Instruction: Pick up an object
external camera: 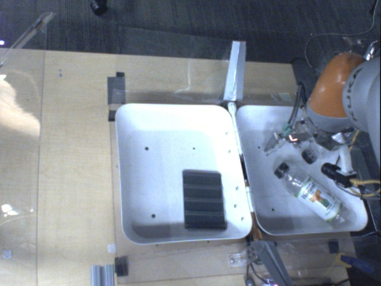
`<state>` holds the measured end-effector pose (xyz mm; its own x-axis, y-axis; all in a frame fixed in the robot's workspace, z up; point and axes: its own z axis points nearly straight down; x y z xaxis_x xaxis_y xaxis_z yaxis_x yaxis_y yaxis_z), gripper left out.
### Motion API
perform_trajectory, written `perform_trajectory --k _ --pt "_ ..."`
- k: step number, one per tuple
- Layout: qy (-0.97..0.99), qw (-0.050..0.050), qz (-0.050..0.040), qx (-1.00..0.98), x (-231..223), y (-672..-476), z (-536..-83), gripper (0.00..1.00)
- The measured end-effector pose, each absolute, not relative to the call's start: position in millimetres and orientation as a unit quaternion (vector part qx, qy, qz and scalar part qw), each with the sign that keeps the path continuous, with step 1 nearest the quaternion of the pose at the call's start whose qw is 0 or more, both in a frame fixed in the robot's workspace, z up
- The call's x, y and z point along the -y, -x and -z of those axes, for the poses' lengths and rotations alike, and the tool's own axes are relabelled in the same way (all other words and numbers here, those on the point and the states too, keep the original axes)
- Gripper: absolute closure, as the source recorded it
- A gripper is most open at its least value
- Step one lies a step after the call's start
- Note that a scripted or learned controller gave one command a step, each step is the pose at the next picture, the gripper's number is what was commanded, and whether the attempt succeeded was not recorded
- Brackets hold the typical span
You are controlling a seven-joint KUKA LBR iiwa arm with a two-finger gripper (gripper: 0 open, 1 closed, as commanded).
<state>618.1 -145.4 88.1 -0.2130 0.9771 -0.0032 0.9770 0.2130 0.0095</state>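
Your gripper (290, 138) hovers above the right bin (262, 207) near the bottle (309, 192); finger state cannot be told.

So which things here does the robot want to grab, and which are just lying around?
For the job:
- gripper
- plastic bottle in the right bin
- black ridged block in the left bin

Just lying about:
- clear sheet
- metal bar

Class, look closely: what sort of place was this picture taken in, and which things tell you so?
Probably a robotics lab bench for picking trials: a grey-and-orange robot arm reaches over two white bins, one holding a clear plastic bottle.
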Motion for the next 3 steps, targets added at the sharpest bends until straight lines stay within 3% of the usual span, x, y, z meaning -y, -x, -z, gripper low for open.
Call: perform_trajectory --k 1,2,3 --pt "-0.585 0.005 -0.0041 -0.811 141.0 -561.3 -89.5 0.00" --pt "-0.583 0.011 -0.0092 -0.812 137.3 -566.4 -102.6 1.00" --pt "-0.584 0.010 -0.0083 -0.812 138.0 -565.8 -102.4 0.00"
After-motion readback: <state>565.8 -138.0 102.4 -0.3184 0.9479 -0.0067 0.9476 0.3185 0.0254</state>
